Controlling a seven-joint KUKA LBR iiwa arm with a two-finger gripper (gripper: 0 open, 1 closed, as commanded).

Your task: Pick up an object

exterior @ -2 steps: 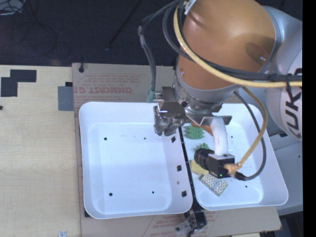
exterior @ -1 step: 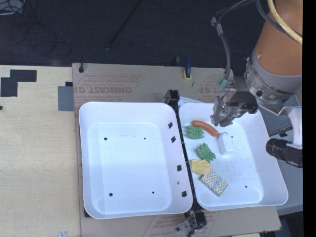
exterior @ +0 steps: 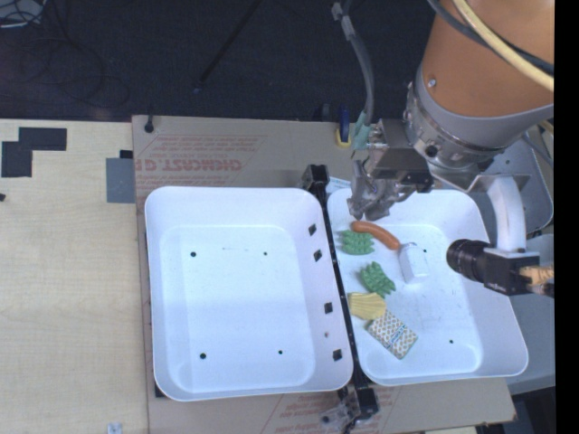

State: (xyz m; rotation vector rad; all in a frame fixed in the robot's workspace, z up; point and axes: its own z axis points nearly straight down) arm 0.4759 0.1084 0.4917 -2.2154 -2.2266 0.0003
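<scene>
A: Where is the end effector point(exterior: 369, 208)?

B: It hangs over the far left corner of the right bin point(exterior: 493, 346), its grey fingertips pointing down, just above and beside the left end of an orange sausage-shaped piece point(exterior: 378, 234).

A: Are the fingers spread or pressed together?

B: I cannot tell; they read as one dark, blurred mass. Nothing can be seen between them.

A: So what lies around that spot?

B: The orange piece lies slantwise on the bin floor, its left end close under the fingertips. Just beside it, toward the divider, is a small green leafy piece point(exterior: 352, 242). Nearer the camera sits a second green piece point(exterior: 377, 279), ridged like a leaf. Below that is a yellow piece point(exterior: 366, 306), and touching its lower right a flat patterned packet point(exterior: 393, 333), tilted. A small white block point(exterior: 414, 262) lies to the right of the orange piece, hard to make out against the bin.

A: And the arm?

B: The orange band point(exterior: 484, 43) and grey wrist point(exterior: 452, 143) rise toward the upper right. A black cylindrical part point(exterior: 479, 262) juts over the bin's right side.

A: Further out?

B: The left bin point(exterior: 163, 287) adjoins the right one, joined by black clips point(exterior: 327, 307). Both rest on a brown cardboard sheet point(exterior: 226, 152) laid on the pale counter point(exterior: 63, 287).
</scene>
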